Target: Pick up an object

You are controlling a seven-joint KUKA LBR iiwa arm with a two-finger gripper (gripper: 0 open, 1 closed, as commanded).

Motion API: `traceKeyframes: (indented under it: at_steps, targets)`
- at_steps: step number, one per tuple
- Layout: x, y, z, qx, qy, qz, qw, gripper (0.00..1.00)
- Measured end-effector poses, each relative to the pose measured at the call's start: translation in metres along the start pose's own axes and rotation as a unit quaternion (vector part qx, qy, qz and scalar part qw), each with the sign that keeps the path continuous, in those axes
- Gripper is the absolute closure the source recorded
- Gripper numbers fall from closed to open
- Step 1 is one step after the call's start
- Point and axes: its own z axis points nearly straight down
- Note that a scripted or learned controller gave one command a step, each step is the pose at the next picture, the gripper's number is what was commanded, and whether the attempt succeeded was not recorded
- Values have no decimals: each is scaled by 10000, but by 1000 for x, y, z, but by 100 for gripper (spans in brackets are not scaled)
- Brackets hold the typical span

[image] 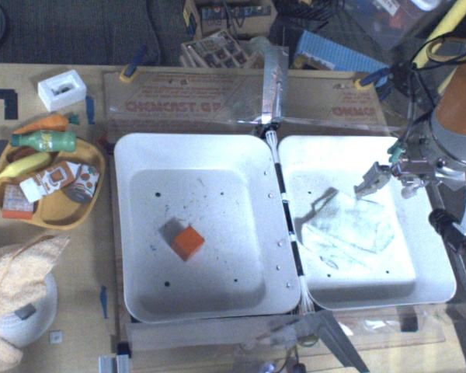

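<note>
An orange cube (pixel 189 242) lies in the left bin (pixel 140 162), a little below and left of that bin's middle, with a dark shadow beside it. My gripper (pixel 370 181) hangs over the upper middle of the right bin (pixel 427 282), far to the right of the cube. I see nothing held in it. It casts a grey shadow on the floor of the right bin to its lower left. Faint scuffed or glossy streaks mark the floor of the right bin below the gripper.
The arm's wrist and cables (pixel 443 154) fill the right edge above the right bin. A wooden bowl (pixel 74 212) of toy food stands left of the bins, with a white box (pixel 62 89) behind it and a cloth (pixel 19 286) in front.
</note>
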Motion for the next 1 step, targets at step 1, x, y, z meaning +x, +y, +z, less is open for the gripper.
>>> traceKeyframes:
  at_steps: [1]
  targets:
    - [-6,29,162,-28,-6,509,9987,0]
